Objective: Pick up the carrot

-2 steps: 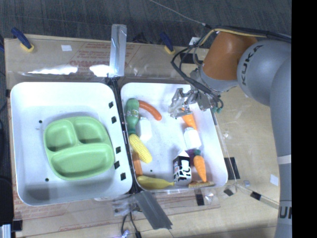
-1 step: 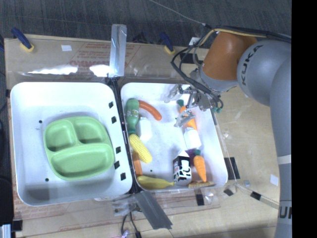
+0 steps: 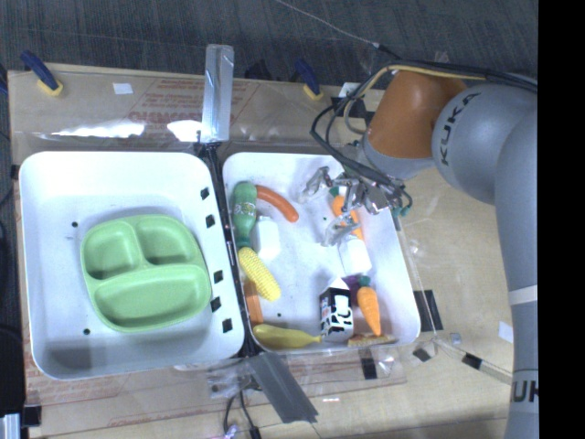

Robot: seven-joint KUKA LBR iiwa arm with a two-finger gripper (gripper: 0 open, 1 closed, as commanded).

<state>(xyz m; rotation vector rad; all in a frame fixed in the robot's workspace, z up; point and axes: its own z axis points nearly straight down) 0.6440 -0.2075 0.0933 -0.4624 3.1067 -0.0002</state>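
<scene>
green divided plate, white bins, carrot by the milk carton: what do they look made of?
Green three-compartment plate: likely moulded plastic, matte, with soft rounded ridges and an even colour. Two shallow white bins: probably plastic, smooth and slightly glossy, with rounded corners and faint sheen. Small orange carrot with a green top: looks like toy plastic, uniform bright colour, though too small to be sure.

Even, bright overhead light — glare on the bench's (image 3: 101,128) plastic sheet — soft, slightly grainy focus.
</scene>
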